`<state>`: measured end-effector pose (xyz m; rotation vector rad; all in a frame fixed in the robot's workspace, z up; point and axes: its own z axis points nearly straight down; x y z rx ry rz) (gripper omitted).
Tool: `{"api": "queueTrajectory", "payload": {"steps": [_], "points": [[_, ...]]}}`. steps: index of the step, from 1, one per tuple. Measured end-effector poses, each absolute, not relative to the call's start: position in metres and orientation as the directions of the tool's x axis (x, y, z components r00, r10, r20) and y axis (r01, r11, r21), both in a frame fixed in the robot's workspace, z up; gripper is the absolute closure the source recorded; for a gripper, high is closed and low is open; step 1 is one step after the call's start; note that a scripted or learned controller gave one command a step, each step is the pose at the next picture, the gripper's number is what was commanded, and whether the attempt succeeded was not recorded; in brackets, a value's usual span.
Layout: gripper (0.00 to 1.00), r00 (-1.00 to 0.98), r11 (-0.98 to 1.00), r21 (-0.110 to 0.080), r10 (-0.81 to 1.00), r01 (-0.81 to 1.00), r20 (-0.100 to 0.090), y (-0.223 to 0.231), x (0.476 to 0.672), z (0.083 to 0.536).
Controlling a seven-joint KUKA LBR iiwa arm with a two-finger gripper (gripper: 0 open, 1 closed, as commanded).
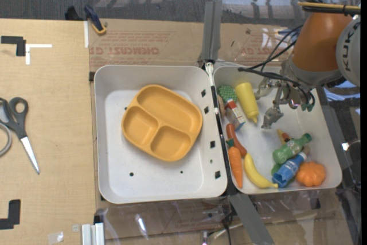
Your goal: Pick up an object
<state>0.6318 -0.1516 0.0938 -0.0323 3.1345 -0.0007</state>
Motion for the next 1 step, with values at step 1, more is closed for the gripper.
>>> {"api": "queueTrajectory", "payload": {"steps": [1], "points": [[0.0,-0.995,0.995,-0.004,-0.097,-0.097,-0.007,-0.1043,0.633,0.0943]]}}
